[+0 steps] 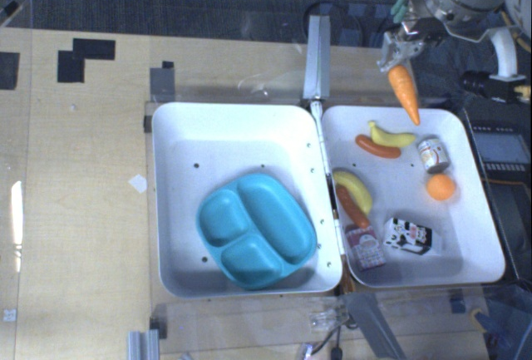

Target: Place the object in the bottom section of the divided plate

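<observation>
**A:** Where is your carrot [404,92] right now?

**B:** It hangs point-down over the back rim of the right bin [474,267], its thick top caught between the fingers of the gripper [396,59]. So your gripper is clamped on the carrot, up in the air, with the tip tilted toward the bin's inside.

**A:** And the plate you are aiming for?

**B:** The blue divided plate [256,230] lies in the left bin [179,184], toward its front. It has three sections, and you can see the blue of each one. It is well apart from the carrot, across the wall where the two bins meet.

**A:** What else do you have in the right bin?

**B:** Just below the carrot you have a small banana [391,134] touching a red sausage [377,147]. Beside those stands a little tin can [431,155] with an orange [440,187] near it. Along the left wall lie a second banana [353,187] and another sausage [353,211], side by side. At the front you have a pink packet [366,249] and a black-and-white carton [407,236].
</observation>
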Controlling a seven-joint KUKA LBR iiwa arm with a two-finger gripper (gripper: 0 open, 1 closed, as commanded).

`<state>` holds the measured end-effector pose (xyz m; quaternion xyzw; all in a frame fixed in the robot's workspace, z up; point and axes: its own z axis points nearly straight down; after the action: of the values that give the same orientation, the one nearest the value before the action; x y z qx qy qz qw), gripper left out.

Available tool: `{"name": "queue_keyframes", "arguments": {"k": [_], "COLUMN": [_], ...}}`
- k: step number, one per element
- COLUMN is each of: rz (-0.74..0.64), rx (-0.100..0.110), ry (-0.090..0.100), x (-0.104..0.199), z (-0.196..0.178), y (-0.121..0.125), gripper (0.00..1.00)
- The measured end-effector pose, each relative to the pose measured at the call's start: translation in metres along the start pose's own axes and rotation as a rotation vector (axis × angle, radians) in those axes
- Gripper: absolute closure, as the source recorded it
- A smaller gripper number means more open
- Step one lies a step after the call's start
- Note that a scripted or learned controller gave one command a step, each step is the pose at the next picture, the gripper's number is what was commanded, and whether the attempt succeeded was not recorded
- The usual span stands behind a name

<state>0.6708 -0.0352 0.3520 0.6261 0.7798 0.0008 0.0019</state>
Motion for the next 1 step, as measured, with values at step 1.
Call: {"name": "queue_keyframes", "arguments": {"k": [1], "rz": [-0.091], "rx": [0.002], "ry": [0.000], "x": [0.0079], "z": [-0.0189], "y": [-0.0196], "gripper": [1.00]}}
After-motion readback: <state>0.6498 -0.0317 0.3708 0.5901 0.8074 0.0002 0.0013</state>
